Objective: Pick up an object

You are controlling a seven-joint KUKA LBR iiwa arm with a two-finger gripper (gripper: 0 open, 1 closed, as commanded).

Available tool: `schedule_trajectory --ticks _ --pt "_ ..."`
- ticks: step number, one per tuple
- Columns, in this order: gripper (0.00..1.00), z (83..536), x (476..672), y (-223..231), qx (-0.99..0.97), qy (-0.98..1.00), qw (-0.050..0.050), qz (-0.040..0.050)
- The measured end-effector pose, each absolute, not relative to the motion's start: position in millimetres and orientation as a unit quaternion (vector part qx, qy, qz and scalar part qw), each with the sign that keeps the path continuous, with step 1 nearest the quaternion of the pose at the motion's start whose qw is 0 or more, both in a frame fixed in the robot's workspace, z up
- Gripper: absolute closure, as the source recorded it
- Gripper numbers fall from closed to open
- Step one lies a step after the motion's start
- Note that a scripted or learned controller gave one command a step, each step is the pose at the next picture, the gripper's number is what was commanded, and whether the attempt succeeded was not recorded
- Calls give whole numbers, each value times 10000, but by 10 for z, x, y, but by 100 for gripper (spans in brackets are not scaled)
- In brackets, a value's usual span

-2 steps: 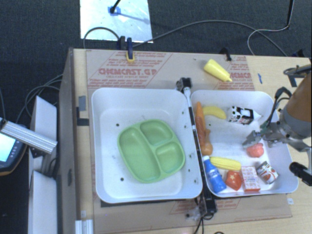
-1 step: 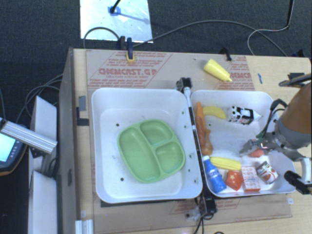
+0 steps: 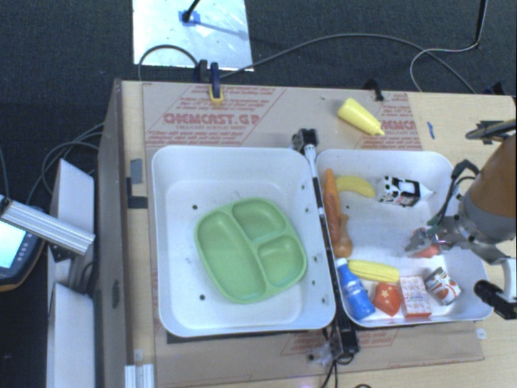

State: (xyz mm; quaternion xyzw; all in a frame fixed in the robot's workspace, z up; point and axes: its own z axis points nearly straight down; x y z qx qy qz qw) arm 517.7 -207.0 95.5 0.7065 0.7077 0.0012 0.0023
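The gripper (image 3: pixel 426 242) hangs low over the right side of the right bin (image 3: pixel 440 165), beside a small red-orange piece; whether it is wide or narrow cannot be told. In this bin a carrot (image 3: pixel 334 213), tapered and smooth, lies along the left wall with its long axis running far to near. A curved banana (image 3: pixel 355 186) lies just right of its far end, and a black-and-white cow toy (image 3: pixel 400 191) sits further right. Along the near wall lie a blue bottle (image 3: pixel 354 289), a yellow corn cob (image 3: pixel 374 272) lying left to right, a red tomato (image 3: pixel 388 298), a small carton (image 3: pixel 415 297) and a can (image 3: pixel 442 287). The left bin (image 3: pixel 186 168) holds a green, glossy, three-part plate (image 3: pixel 250 250). A yellow cone (image 3: pixel 359 117) lies on the cardboard (image 3: pixel 242 111) beyond the bins.
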Motion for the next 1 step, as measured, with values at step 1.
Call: schedule_trajectory --ticks 1 --pt "100 2309 5726 -1429 7057 7085 23 20"
